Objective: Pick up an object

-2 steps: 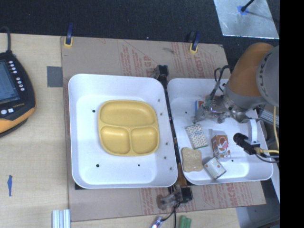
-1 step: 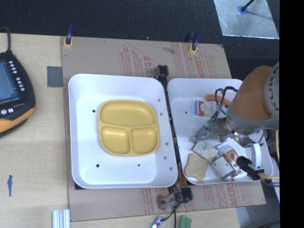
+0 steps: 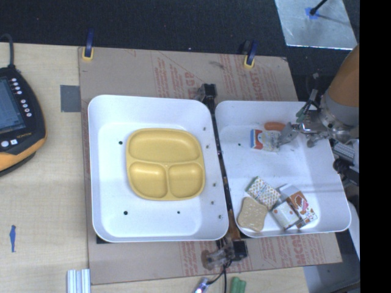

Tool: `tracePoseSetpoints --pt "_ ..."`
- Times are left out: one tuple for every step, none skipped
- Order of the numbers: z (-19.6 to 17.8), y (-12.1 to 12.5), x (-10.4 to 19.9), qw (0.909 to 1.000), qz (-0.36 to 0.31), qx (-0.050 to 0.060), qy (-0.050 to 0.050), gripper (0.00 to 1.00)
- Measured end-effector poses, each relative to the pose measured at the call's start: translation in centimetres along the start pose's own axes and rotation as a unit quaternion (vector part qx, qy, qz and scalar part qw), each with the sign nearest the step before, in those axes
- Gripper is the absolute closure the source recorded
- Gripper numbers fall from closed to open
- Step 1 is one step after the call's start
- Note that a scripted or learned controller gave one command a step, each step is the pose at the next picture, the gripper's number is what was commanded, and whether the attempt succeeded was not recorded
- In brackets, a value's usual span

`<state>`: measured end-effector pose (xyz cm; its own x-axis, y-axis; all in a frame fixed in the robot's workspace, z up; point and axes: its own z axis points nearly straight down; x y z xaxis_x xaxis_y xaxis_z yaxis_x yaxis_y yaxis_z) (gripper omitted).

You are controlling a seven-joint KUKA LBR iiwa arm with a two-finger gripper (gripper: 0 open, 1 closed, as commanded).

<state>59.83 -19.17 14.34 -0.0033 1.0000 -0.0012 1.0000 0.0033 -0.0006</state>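
Camera view looks down on a counter (image 3: 49, 188) carrying two white bins. The left bin (image 3: 104, 163) holds a yellow divided plate (image 3: 165, 162). The right bin (image 3: 317, 176) holds the loose items: a small white, blue and red packet (image 3: 261, 139) at the far side with an orange piece (image 3: 275, 126) just beyond it, and a cluster at the near edge made of a patterned packet (image 3: 263, 191), a tan slice like bread (image 3: 251, 214) and a small brown and white carton (image 3: 295, 209).

Reaching in from the right, the gripper (image 3: 292, 132) sits low over the far part of the right bin, its fingers (image 3: 285, 135) just beside the white packet, perhaps touching its right edge. Nothing can be seen between them, and whether they are spread or closed I cannot tell; the metal parts blur together.

My reading is that the approach to a grasp is in hand, with the white packet the likely target. The next move calls for the fingers to straddle the packet, close firmly, then lift straight up.

Most of the arm (image 3: 345, 78) is cut off at the right. The packet labels are too small to read.
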Motion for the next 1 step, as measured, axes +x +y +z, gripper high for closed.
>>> tracePoseSetpoints --pt "5.22 4.98 4.75 1.0 0.0 0.001 0.001 0.0"
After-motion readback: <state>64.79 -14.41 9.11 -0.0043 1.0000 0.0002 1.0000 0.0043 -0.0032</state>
